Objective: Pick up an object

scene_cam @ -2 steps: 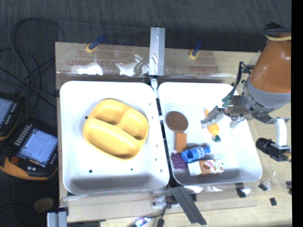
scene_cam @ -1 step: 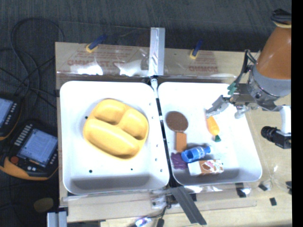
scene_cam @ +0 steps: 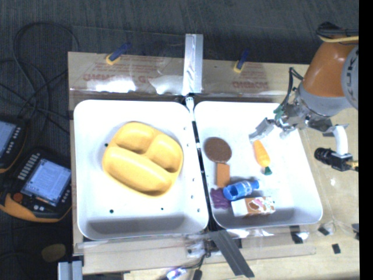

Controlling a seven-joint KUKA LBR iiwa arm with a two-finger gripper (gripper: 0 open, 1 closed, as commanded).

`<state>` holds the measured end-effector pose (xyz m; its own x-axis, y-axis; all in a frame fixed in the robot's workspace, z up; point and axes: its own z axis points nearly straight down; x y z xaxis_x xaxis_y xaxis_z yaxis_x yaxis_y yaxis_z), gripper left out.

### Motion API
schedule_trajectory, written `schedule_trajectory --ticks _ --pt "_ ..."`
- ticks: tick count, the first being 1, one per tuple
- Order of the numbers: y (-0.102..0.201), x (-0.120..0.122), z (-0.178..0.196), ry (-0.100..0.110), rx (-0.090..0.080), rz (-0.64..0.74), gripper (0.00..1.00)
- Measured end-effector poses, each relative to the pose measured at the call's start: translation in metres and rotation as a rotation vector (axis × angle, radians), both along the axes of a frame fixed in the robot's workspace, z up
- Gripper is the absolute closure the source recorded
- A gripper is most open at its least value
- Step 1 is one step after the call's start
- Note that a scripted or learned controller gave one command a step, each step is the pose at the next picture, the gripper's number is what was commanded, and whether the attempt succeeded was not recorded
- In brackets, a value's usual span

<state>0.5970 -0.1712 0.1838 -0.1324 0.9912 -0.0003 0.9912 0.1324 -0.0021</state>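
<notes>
Reaching in over the right bin (scene_cam: 312,179), the tool (scene_cam: 269,127) hangs above its upper part, just above the carrot (scene_cam: 261,154); whether its grip is spread or pressed together I cannot tell, and nothing sits in it. That carrot looks the likeliest pick, lying alone with bare floor around it. Farther from the carrot, the brown disc (scene_cam: 217,149), orange block (scene_cam: 222,173), blue bottle (scene_cam: 240,189) and carton (scene_cam: 254,206) crowd together near the bin's lower wall, leaving little room.
</notes>
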Motion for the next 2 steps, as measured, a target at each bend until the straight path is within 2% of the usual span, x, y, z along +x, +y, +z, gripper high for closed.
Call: schedule_trajectory --ticks 1,2 --pt "0.021 0.008 -0.054 -0.001 0.001 0.237 0.0" --pt "-0.012 0.021 -0.095 -0.011 0.0 0.194 0.0"
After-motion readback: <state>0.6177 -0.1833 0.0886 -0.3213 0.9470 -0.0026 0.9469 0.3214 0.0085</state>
